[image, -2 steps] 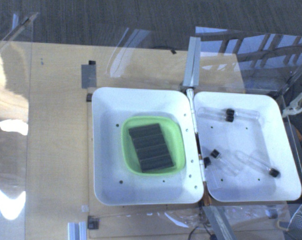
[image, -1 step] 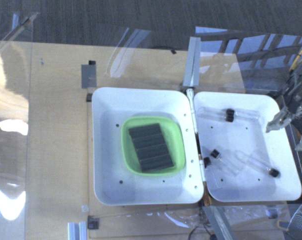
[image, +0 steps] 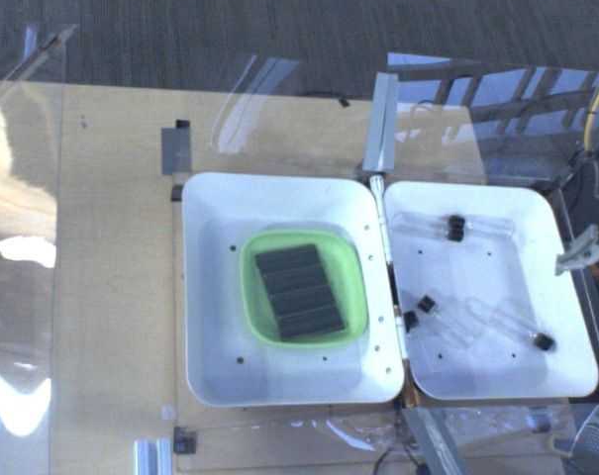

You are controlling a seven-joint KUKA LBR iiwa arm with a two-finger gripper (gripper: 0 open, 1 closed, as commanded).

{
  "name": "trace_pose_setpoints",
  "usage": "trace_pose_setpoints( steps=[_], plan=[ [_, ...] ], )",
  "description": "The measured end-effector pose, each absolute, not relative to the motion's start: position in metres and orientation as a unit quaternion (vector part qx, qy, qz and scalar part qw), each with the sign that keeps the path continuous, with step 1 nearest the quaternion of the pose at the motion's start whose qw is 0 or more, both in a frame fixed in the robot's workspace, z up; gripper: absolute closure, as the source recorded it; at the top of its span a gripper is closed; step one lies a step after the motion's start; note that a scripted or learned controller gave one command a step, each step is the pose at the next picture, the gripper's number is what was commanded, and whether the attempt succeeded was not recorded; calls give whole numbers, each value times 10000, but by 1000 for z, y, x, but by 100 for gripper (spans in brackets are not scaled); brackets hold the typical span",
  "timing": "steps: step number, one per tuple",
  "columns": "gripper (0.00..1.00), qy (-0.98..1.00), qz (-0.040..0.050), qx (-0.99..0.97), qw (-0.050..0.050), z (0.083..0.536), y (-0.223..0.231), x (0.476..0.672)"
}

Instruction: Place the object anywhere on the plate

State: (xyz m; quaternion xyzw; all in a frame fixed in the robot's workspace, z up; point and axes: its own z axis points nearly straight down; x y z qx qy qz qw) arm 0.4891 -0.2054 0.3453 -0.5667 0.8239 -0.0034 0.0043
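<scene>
Nearest you, the front lip of the pale wooden counter (image: 101, 364) is cut off by the frame's lower edge, with metal parts and cables there too cropped to identify.

Just beyond sit two shallow white bins, touching along their inner rims. In the left-hand white bin (image: 210, 295) lies the lime-green square plastic plate (image: 254, 310). The dark grey ribbed rectangular block (image: 299, 292) rests flat on it, well inside the plate's rim. The block's long axis runs near to far, its far end leaning slightly toward the frame's left, and its ridges cross the short way.

The right-hand white bin (image: 566, 364) holds a scatter of clear plastic tubes with small black caps (image: 455, 229). You can pick out the caps, but the clear bodies all but vanish against the white floor.

Farther back, an upright grey metal post (image: 382, 127) stands behind the seam between the bins. Glare from a transparent sheet washes over the counter's left side, and dark carpet (image: 279, 18) lies beyond.

You cannot tell the state of the end effector from this view.
</scene>
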Motion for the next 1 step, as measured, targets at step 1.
trace_pose_setpoints(
  steps=[1],
  plan=[
    [0,7670,-29,-6417,32,315,-206,489]
  ],
)
